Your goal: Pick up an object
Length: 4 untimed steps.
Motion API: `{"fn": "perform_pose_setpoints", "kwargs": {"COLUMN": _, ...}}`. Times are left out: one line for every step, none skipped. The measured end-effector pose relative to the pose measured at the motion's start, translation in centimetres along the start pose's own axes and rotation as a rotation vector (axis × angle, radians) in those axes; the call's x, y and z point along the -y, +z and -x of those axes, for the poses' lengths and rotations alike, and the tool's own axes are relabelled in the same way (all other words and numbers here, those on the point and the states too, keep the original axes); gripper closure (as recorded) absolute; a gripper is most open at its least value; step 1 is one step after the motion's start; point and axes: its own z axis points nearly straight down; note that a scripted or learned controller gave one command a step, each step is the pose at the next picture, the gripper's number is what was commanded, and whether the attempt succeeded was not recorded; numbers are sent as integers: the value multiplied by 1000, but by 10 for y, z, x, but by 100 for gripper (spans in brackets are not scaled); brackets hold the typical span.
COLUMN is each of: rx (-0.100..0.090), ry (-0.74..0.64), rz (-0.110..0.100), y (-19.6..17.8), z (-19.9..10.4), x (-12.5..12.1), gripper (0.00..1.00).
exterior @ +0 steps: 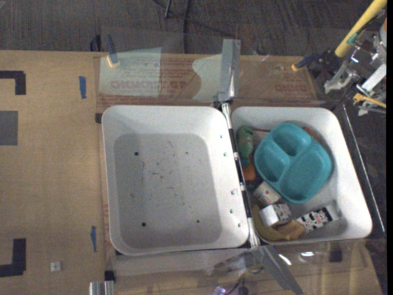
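The right bin (355, 183) holds a pile of objects. A teal divided plate (295, 161) lies tilted on top of them. To its left are a green toy (246, 141) and an orange piece (249, 173). Below the plate sit a small white cup (266, 193), a roll of tape (274, 214), a yellow banana-like object (276, 231) and a black-and-white patterned box (317, 217). My gripper (358, 78) hangs at the upper right, beyond the right bin's far right corner and well away from all the objects.
The left bin (166, 177) is a white tub with a speckled floor. A metal divider (236, 171) joins the two bins. Cardboard and clear plastic sheets (159, 72) lie behind the bins. The wooden bench (43, 165) extends to the left.
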Motion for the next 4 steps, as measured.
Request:
{"fn": "perform_pose_setpoints", "kwargs": {"rx": -9, "ry": 101, "rz": 9, "y": 169, "z": 18, "x": 91, "gripper": 0}}
{"fn": "perform_pose_setpoints", "kwargs": {"rx": 1, "ry": 324, "rz": -4, "y": 137, "z": 2, "x": 35, "gripper": 0}}
{"fn": "perform_pose_setpoints", "kwargs": {"rx": 0, "ry": 222, "rz": -1, "y": 11, "z": 16, "x": 7, "gripper": 0}}
{"fn": "perform_pose_setpoints", "kwargs": {"rx": 1, "ry": 145, "rz": 1, "y": -21, "z": 4, "x": 20, "gripper": 0}}
